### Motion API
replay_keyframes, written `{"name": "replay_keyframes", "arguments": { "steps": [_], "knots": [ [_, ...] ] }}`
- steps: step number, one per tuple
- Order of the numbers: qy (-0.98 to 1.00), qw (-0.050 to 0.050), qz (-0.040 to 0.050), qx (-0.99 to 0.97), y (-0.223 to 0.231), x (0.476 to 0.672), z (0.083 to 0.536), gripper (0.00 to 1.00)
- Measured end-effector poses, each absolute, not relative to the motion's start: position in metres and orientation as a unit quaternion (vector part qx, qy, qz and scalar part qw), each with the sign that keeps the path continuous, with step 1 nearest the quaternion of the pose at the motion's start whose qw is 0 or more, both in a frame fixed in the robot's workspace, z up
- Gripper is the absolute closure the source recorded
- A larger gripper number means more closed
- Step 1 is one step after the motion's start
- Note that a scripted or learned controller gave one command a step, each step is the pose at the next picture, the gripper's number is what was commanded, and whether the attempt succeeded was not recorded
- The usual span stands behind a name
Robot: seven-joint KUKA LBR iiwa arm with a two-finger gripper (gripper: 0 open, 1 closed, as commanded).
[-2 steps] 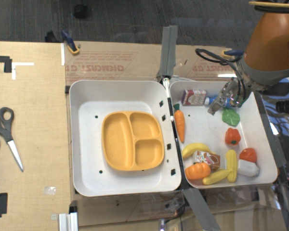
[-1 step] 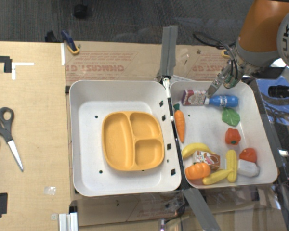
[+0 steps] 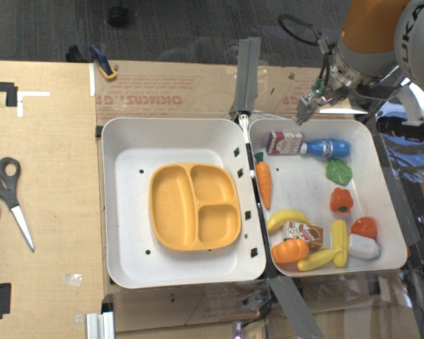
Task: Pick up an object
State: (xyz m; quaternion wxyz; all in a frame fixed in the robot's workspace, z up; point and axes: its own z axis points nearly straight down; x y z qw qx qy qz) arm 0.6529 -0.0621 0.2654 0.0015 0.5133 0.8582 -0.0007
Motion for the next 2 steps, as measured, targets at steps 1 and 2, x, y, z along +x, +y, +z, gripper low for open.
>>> {"name": "replay_keyframes", "arguments": {
  "steps": [1, 2],
  "knots": [
    [0.963, 0.002, -0.0006, 0.269, -0.128, 0.603, 0.355, 1.00],
    [0.980, 0.002, -0.0007, 0.200, -0.221, 0.621, 0.372, 1.00]
  ]
}}
